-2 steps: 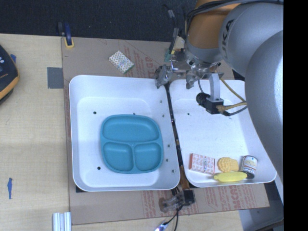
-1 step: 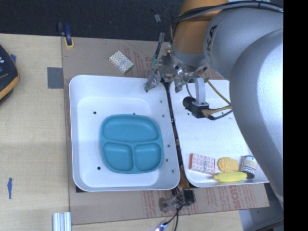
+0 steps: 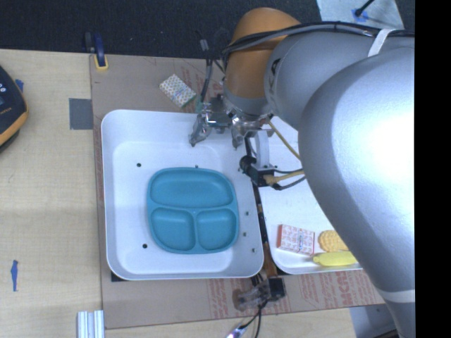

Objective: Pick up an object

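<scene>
gripper (image 3: 201, 131) hangs over far edge of left bin (image 3: 113, 189), fingers slightly apart, nothing between them; orange band (image 3: 246, 48) above wrist, grey arm (image 3: 352, 139) covering most of right bin (image 3: 296, 263); teal divided tray (image 3: 192, 210) lies flat in left bin, near gripper, not touching; in right bin near corner: small printed packet (image 3: 295, 239), round cracker (image 3: 330, 241), yellow piece (image 3: 335, 259); patterned packet (image 3: 176, 89) on bench behind left bin

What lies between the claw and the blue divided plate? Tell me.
Bare white bin floor. In the camera view the claw hangs over the far edge of the left bin; the blue divided plate lies nearer, apart from it.
</scene>
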Available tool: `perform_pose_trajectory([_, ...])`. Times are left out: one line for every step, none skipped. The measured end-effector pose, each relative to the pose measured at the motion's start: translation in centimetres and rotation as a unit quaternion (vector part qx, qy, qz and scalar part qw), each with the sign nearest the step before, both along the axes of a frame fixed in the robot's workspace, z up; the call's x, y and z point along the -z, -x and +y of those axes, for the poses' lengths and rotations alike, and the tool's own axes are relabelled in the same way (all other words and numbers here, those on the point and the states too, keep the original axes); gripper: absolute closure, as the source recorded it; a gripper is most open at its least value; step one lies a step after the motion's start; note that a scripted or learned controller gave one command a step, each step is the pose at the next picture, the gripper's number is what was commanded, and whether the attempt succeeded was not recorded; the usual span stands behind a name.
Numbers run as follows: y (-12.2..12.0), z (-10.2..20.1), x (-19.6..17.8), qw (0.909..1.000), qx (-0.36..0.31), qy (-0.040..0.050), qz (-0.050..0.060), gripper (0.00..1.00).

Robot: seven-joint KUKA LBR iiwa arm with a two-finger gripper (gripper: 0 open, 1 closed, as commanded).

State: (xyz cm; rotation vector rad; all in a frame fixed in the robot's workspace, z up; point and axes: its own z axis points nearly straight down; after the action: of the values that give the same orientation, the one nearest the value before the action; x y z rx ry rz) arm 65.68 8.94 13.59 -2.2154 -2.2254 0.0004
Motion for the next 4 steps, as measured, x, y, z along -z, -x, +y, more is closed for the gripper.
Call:
perform_pose_trajectory([9.3,10.9,1.5,1.0,-0.002,0.0017,0.003,0.0])
perform_pose_trajectory([1.8,11.1,-0.1,1.0,-0.001,0.0006,0.001,0.0])
perform_pose_trajectory([3.5,5.9,-18.3,1.0,0.0,0.0004,0.0,0.0])
perform_pose_trajectory([0.9,7.1,-6.2,1.0,-0.001,0.0016,0.004,0.0])
